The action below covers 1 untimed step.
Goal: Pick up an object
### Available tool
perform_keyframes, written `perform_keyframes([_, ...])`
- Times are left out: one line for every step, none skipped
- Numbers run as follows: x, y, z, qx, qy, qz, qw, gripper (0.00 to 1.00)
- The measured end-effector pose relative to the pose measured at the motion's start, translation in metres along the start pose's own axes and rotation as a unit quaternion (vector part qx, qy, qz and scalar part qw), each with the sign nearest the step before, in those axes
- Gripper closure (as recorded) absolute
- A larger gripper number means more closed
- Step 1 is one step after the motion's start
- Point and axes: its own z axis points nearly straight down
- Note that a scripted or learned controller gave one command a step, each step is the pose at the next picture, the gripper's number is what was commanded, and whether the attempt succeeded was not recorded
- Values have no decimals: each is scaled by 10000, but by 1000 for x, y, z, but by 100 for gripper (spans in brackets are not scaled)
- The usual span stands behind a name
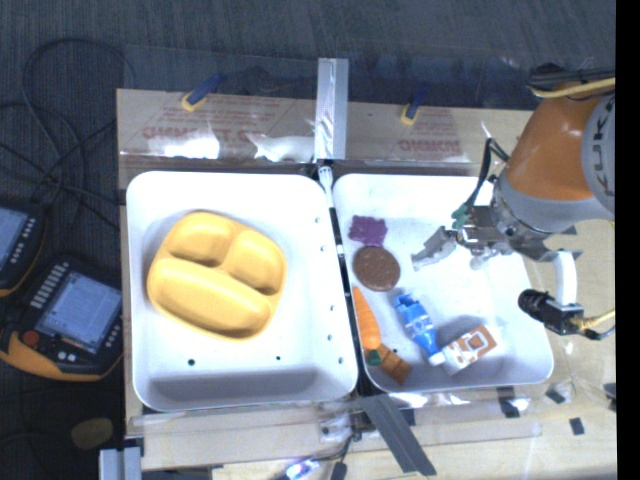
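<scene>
The jaws (452,247) stand spread with nothing between them, poised over bare floor of the right bin (520,363). No pick is made yet. The nearest candidates lie just beside: a brown disc (378,267), a purple piece (367,230), then a blue bottle (417,325) and small carton (470,348) nearer the front rim.
</scene>
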Motion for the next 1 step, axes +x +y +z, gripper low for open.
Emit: perform_keyframes([17,-12,114,-62,-14,-562,9984,0])
